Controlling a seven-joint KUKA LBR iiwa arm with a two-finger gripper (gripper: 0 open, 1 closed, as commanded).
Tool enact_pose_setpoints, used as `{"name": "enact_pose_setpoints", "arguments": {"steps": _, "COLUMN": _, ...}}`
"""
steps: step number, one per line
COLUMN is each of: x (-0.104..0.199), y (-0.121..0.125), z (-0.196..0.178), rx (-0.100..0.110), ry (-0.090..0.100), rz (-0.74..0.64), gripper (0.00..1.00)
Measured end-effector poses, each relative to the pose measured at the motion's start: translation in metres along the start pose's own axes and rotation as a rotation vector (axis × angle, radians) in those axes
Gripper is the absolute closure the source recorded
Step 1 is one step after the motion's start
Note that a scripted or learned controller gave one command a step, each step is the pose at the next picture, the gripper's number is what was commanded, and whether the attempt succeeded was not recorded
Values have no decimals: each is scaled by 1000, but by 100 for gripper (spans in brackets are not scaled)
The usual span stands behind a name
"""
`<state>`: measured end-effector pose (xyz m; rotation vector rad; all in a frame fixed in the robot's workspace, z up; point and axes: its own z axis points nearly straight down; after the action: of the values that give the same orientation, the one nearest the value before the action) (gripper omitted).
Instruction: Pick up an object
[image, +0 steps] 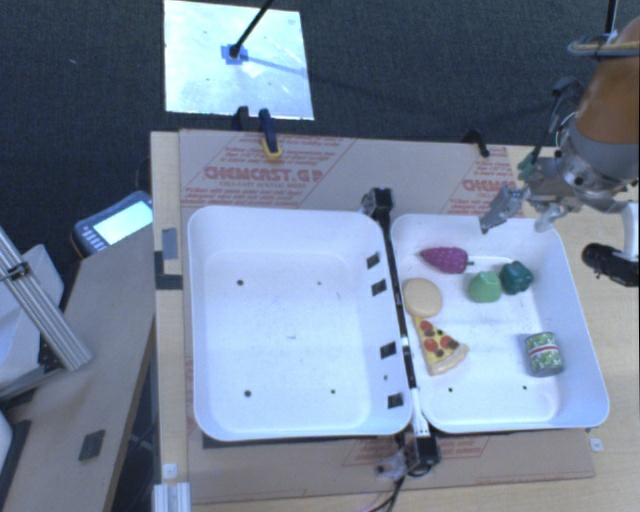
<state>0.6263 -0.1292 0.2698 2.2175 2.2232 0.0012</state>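
The right bin (585, 375) holds several toys. A purple eggplant-like piece (445, 259) lies near its back. A tan round cookie (422, 296) and a pizza slice (440, 348) sit by the divider. A light green fruit (485, 287) touches a dark green piece (517, 277). A small green-labelled can (543, 353) lies at the right. My gripper (523, 213) hangs above the bin's back edge, behind and to the right of the purple piece. Its fingers are spread open with nothing between them.
The left bin (290, 320) sits beside the right one, with black clips (381, 288) along the shared divider. Both rest on a cardboard sheet (330, 170). A shiny metal plate (237, 58) lies behind the bench, and a small device (112, 224) sits at the left.
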Motion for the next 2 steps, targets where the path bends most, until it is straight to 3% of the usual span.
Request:
{"name": "enact_pose_setpoints", "arguments": {"steps": 1, "x": 0, "y": 1, "z": -11, "rx": -4, "ry": 0, "rz": -3, "gripper": 100}}
{"name": "enact_pose_setpoints", "arguments": {"steps": 2, "x": 47, "y": 28, "z": -77, "rx": -9, "ry": 1, "rz": -7, "gripper": 100}}
